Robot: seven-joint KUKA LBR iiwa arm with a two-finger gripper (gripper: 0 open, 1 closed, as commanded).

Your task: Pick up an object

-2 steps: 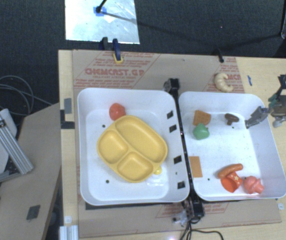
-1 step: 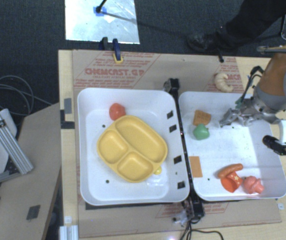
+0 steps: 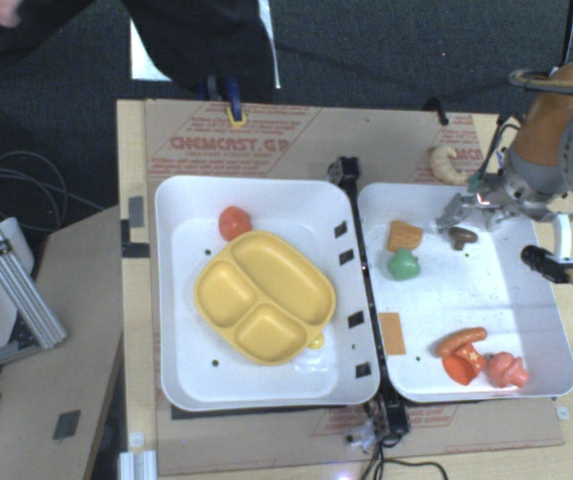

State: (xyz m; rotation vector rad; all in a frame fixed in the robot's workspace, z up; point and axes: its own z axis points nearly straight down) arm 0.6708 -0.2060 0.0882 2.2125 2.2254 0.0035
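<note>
Camera view looks down at a slant on two shallow white bins set side by side on a cardboard-covered bench. The left bin point(image 3: 181, 298) holds a yellow divided tray point(image 3: 264, 295) lying at an angle, with a small red ball point(image 3: 234, 222) just beyond its upper left corner. The right bin point(image 3: 526, 308) holds several small objects: an orange block point(image 3: 404, 235) touching a green rounded piece point(image 3: 403, 264) just below it, a flat orange card point(image 3: 392, 333) near the bin's left wall, and in the lower right a cluster of an orange-red sausage shape point(image 3: 461, 341), a red wedge point(image 3: 462, 367) and a pink lump point(image 3: 507, 369) close together. A small brown mushroom-like piece point(image 3: 462, 235) lies near the bin's upper edge. The grey arm with its orange band reaches in from the right, and the gripper point(image 3: 469, 211) hangs low just above and beside this brown piece, at the upper part of the right bin. Whether the gripper is apart or together cannot be told from here, and nothing is visibly clamped in it. A beige ring-shaped object point(image 3: 447, 165) rests on the cardboard outside the bin, beyond the gripper.
</note>
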